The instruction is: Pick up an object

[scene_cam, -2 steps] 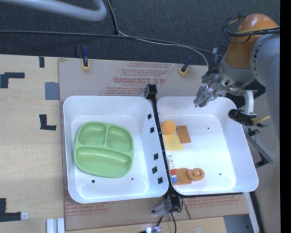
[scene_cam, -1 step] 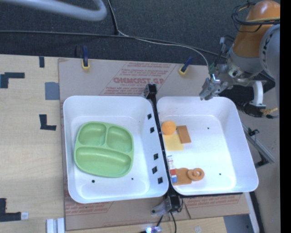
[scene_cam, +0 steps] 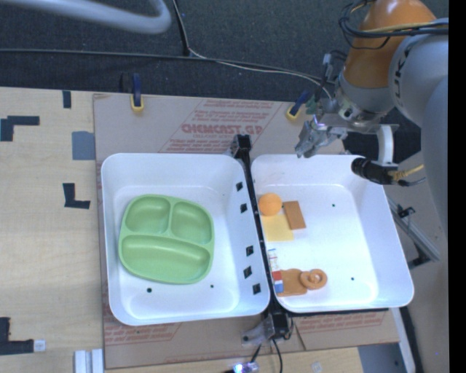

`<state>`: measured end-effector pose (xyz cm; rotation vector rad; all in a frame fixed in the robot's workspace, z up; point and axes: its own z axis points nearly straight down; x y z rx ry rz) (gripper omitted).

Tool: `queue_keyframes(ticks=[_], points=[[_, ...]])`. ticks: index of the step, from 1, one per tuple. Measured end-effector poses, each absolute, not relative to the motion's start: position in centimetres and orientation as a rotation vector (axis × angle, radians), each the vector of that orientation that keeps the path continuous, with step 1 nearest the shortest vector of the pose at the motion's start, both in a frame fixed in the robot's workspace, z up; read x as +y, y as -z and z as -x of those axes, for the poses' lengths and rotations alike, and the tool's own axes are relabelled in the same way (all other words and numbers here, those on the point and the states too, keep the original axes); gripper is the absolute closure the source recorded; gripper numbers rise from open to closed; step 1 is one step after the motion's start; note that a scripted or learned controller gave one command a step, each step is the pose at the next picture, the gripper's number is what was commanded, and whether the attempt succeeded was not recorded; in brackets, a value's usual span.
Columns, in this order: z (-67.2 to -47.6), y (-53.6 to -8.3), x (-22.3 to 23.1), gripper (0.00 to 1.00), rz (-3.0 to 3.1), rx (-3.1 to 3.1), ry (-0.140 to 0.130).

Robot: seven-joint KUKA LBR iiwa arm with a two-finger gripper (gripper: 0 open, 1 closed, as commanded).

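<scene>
Hovering at the right bin's (scene_cam: 378,240) upper rim, the hand (scene_cam: 312,142), grip state unclear, is sitting up-right of the orange ball (scene_cam: 270,204).

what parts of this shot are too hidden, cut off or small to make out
- Claw, camera view: small and dark above the right bin's far rim; what its tips are doing cannot be read.
- Small striped item, camera view: wedged against the divider beside the orange toy; too small to identify.
- Blurred grey bar, camera view: out of focus and cut by the top edge.
- Green divided plate: fully visible.
</scene>
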<state>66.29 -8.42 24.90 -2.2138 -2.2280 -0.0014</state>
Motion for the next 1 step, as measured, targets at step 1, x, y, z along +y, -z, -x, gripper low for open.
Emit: queue_keyframes(ticks=[1], points=[[-65.87, -25.29, -2.73, 1.0, 2.213, -2.227, 0.0]])
